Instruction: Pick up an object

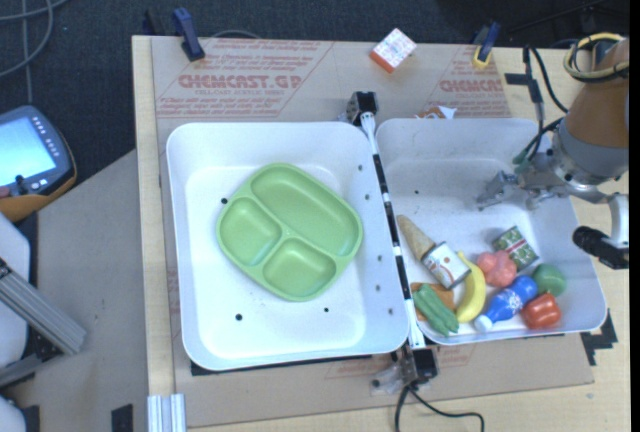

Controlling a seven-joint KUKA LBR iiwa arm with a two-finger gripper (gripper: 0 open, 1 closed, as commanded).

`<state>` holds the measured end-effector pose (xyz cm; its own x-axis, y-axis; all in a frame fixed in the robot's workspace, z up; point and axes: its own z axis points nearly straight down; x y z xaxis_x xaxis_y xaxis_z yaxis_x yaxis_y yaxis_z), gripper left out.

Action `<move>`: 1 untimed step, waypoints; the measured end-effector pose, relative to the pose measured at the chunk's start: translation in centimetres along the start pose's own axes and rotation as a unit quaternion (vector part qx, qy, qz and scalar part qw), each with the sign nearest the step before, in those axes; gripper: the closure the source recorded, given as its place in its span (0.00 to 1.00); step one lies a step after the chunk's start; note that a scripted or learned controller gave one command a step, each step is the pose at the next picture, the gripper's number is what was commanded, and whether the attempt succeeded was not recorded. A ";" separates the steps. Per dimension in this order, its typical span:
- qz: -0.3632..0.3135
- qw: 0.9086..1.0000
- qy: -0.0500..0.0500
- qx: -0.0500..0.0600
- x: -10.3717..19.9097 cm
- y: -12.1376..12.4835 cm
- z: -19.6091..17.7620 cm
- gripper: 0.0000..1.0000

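Camera view, hand (500, 192) over right bin (440, 145), banana (472, 292) among toys

A heap of small toy foods lies in the right white bin's (470, 145) near corner: yellow plastic banana (471, 292), green vegetable (436, 309), red tomato (541, 312), pink piece (497, 269), cone (415, 234).
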<state>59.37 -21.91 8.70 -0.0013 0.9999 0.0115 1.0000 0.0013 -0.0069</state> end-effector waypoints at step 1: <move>0.000 1.000 -0.001 -0.002 0.0 -5.8 0.2 0.00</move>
<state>53.60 -21.96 8.49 -0.0023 1.0000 0.0093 1.0000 0.0023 -0.0029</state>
